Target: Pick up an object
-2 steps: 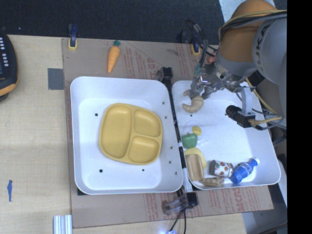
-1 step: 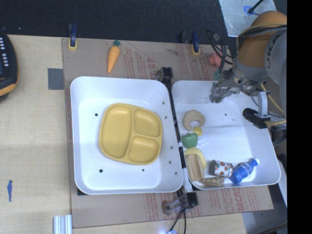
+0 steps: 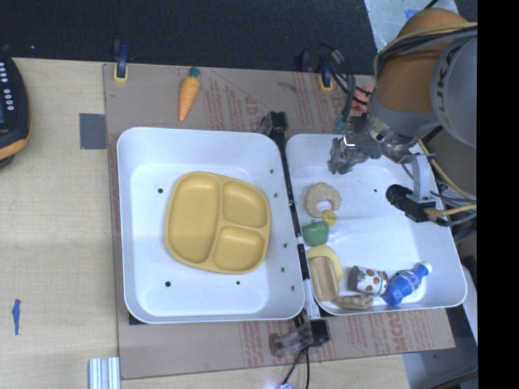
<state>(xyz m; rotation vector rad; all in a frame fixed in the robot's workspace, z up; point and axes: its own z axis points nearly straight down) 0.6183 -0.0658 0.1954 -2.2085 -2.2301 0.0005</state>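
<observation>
Your tool point(image 3: 344, 157) hangs over the far end of the right bin point(image 3: 405, 241), above bare white floor, and from this angle you cannot tell how it is set; nothing shows in it. The nearest candidate is the tan pastry-like toy point(image 3: 323, 196), just toward you from the tool, with a green toy point(image 3: 315, 233) touching its near side. It looks light and somewhat soft, probably forgiving, so take it across its narrower width rather than by the rim. Along the bin's near wall lie one yellow banana-like piece point(image 3: 325, 271), one small printed cup point(image 3: 367, 280) and one blue bottle point(image 3: 404, 284), crowded together; the bottle looks smooth and likely to roll or slip. The left bin point(image 3: 146, 282) holds one yellow divided plate point(image 3: 217, 220), stiff and flat, hard to pinch. One toy carrot point(image 3: 187, 95) lies on the table beyond the bins.
</observation>
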